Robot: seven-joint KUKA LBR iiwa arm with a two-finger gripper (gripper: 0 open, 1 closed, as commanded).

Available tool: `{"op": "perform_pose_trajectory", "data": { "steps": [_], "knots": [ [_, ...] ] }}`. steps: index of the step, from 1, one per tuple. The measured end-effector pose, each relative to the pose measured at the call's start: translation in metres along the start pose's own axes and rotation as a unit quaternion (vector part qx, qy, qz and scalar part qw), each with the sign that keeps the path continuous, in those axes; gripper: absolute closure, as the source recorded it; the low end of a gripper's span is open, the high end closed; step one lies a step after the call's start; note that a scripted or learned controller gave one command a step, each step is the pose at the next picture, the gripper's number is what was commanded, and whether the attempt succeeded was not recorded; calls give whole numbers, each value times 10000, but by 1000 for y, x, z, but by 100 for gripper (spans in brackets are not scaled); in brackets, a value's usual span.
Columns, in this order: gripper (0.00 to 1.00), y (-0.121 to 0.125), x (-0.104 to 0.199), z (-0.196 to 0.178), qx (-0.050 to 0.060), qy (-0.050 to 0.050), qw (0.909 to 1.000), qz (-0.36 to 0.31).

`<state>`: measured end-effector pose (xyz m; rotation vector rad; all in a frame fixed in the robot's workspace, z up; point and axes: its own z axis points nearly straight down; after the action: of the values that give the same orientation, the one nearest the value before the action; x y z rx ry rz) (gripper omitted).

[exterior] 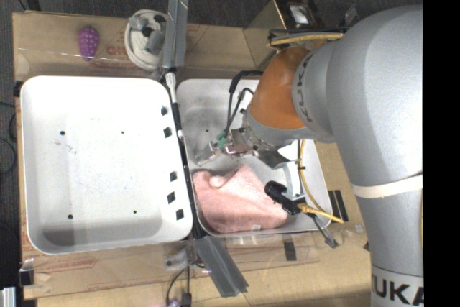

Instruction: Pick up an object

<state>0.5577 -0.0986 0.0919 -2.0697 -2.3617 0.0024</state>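
While the arm [374, 97] leans over the right bin [208, 91], its hand [228, 145] hangs just above the upper edge of a crumpled pink cloth [241, 201] lying in that bin. Whether the hand is spread or pressed together, I cannot tell. A small purple thing [88, 42] rests on the bench [50, 32] beyond the left bin [93, 154].

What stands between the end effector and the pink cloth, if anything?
Nothing visible. The end effector hangs just past the upper edge of the crumpled pink fabric cloth, over bare floor of the shallow white plastic bin.
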Motion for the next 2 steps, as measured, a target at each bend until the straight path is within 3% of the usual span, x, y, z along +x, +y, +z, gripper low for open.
{"op": "perform_pose_trajectory", "data": {
  "steps": [1,2],
  "knots": [
    [0,-74,12,1,8,10,9998,-219],
    [0,-38,1,1,9,8,9860,1668]
  ]
}}
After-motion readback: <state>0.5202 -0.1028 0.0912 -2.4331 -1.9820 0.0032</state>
